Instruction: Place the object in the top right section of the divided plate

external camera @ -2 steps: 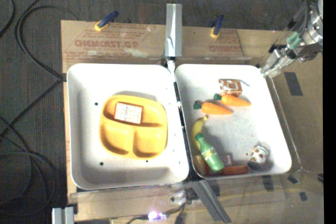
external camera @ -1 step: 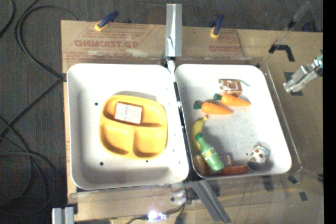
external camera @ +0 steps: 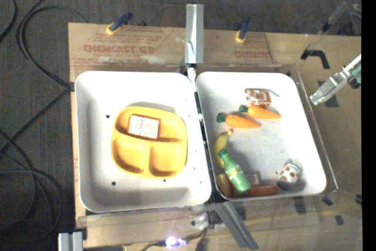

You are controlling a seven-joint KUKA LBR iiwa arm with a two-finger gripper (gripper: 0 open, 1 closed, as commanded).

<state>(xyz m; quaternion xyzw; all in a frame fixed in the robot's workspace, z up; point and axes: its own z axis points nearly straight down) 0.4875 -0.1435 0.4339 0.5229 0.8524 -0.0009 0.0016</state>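
gripper [external camera: 323, 94]: parked off the right bin [external camera: 305, 126], can't tell if fingers are spread
risk: toys crowded together, could nab the wrong one, or miss the yellow divided plate [external camera: 150, 141]

Divided plate [external camera: 150, 153] in left bin [external camera: 88, 144] (toys [external camera: 244, 120] fill right bin [external camera: 305, 144]).

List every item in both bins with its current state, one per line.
Divided plate: in left bin, flat, a small white card in its top section.
Two carrots: lying side by side, right bin.
Green bottle: on its side.
Banana: lying by the bin's left wall.
End effector: outside right bin, holding nothing visible.
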